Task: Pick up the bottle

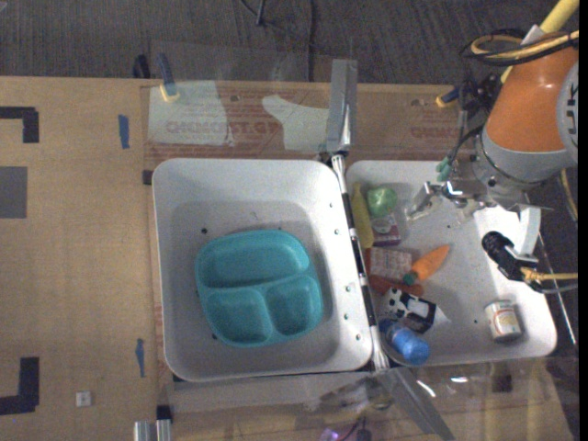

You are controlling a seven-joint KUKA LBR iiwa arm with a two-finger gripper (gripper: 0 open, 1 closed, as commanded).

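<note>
Steel claw hangs over right bin, clear of the orange bottle.

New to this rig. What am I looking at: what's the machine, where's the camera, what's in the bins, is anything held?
One camera, fixed above the bench, looks down at a slant. The grey-and-orange machine at the right is a robot arm. Its gripper is over the far part of the right bin. The left bin holds a teal divided plate. The right bin holds small clutter: a green round item, an orange item, a blue item and a small can. The bottle is probably the orange or the blue one; I can't tell which. Nothing is visibly held.
</note>
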